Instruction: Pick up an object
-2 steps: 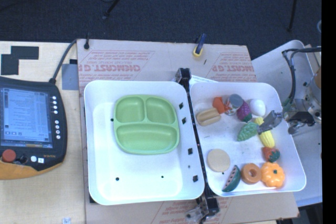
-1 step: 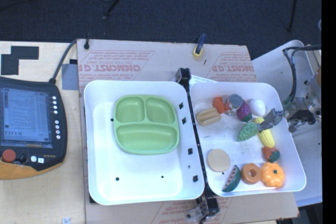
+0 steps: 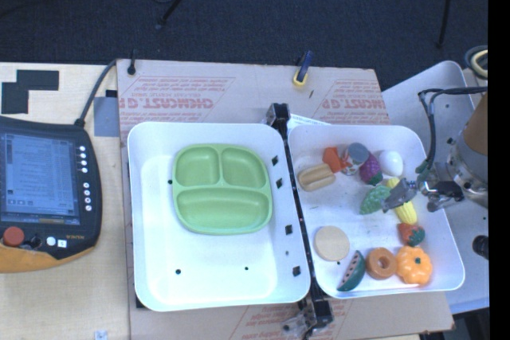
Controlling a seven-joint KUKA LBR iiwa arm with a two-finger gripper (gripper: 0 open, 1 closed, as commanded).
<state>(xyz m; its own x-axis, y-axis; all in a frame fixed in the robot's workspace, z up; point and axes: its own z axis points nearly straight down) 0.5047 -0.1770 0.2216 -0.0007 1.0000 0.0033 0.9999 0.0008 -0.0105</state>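
Right white bin (image 3: 446,271), arm low from the right, jaws (image 3: 408,195) over toy corn (image 3: 406,211), grip state unclear.

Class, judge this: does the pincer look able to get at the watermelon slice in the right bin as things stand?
Probably yes. The watermelon slice lies open from above, with the pincer nearby, though the donut crowds one side.
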